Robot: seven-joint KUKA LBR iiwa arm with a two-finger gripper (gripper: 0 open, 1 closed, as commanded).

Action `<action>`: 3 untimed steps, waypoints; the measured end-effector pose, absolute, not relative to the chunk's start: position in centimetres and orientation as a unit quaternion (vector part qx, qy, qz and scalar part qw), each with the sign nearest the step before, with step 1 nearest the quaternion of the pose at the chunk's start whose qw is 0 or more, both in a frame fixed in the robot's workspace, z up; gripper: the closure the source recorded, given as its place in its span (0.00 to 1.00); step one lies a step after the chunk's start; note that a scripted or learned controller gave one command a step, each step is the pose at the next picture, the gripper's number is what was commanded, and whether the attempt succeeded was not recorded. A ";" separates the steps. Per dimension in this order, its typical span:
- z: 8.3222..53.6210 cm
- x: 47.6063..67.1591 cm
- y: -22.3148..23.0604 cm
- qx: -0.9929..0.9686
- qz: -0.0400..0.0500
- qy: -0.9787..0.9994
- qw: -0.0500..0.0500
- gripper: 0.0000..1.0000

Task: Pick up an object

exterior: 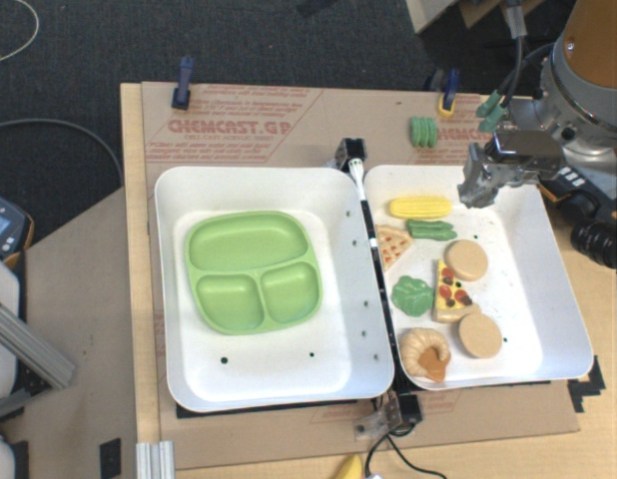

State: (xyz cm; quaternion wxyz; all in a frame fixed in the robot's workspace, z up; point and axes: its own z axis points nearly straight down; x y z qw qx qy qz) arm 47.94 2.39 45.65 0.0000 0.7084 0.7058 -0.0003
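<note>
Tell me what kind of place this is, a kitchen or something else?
Most likely a robotics lab bench, not a kitchen. The food in the right bin looks like plastic toys, the bins sit on a cardboard sheet held by clamps, and a robot arm's hand hangs over them.

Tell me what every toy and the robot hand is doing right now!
gripper: hovering over the right bin's far edge, holding nothing I can see.
green tray: flat in the left bin.
corn: lying in the right bin.
pea pod: lying just beside the corn.
pizza slice: flat, mid-bin.
croissant: resting at the near edge.
green piece: outside the bins, on the cardboard.
</note>
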 end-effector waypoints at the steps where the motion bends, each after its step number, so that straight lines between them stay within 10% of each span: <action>1: 45.3 47.9 9.3 0.704 0.000 0.710 -0.001 1.00; 2: 34.7 47.8 5.5 0.709 -0.005 0.706 -0.003 1.00; 3: 39.3 47.9 16.1 0.703 0.003 0.711 0.000 1.00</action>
